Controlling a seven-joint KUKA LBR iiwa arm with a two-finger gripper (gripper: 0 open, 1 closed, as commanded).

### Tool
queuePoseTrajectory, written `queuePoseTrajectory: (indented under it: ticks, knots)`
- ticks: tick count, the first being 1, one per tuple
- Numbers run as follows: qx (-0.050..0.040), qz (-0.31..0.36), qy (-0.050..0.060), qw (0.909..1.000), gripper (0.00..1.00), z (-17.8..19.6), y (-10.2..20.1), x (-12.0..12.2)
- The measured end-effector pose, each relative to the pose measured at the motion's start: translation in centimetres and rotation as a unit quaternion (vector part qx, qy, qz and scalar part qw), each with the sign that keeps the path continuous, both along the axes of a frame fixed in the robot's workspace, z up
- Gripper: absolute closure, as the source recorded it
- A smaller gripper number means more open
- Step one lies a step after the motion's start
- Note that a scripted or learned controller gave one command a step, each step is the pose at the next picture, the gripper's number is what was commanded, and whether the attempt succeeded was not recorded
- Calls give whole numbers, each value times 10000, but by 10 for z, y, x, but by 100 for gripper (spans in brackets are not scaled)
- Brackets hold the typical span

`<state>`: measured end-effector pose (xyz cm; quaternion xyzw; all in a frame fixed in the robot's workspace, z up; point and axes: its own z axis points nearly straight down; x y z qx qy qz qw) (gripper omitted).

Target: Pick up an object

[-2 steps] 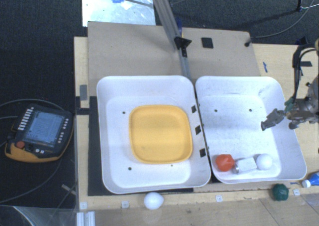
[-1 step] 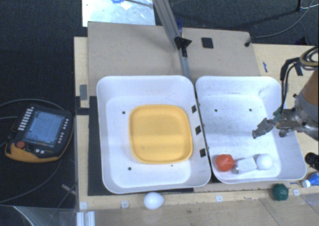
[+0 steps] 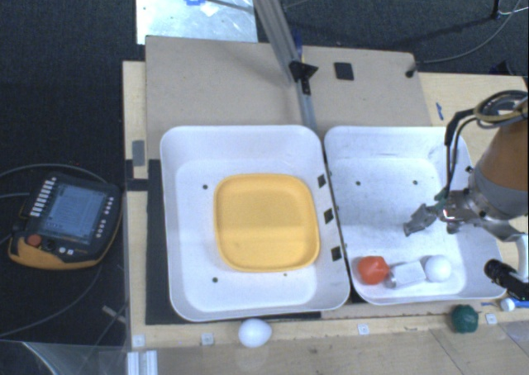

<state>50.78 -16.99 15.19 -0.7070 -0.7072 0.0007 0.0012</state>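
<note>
Two bins sit on the table (image 3: pixel 372 92). Far left of the hand, the left bin (image 3: pixel 186 225) holds a yellow plate (image 3: pixel 267 220). Just below and left of the hand lies a red ball (image 3: pixel 371 268), then a white block (image 3: pixel 407 274) and a white ball (image 3: pixel 437 268), in the right bin (image 3: pixel 380 167). The hand (image 3: pixel 421 220) hangs above them, gripping nothing; whether it is open I cannot tell. The red ball looks light, smooth and apt to roll: take it across its middle.

Dark carpet (image 3: pixel 66 76) covered the floor around my bench (image 3: pixel 364 92), whose tan top ran far behind the bins. A teach pendant (image 3: pixel 64 220) lay on the left; far off, a pale floor patch (image 3: pixel 178 2) caught light.
</note>
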Motion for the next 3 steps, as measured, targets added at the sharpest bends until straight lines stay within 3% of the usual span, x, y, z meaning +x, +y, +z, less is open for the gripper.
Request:
queuePoseTrajectory:
  ticks: [1,2,3]
  knots:
    - [0,0,0,10000,0,-51,2,9]
    - [-6,-2,-22,10000,100,-38,1,10]
    - [-8,3,-34,10000,100,4,2,14]
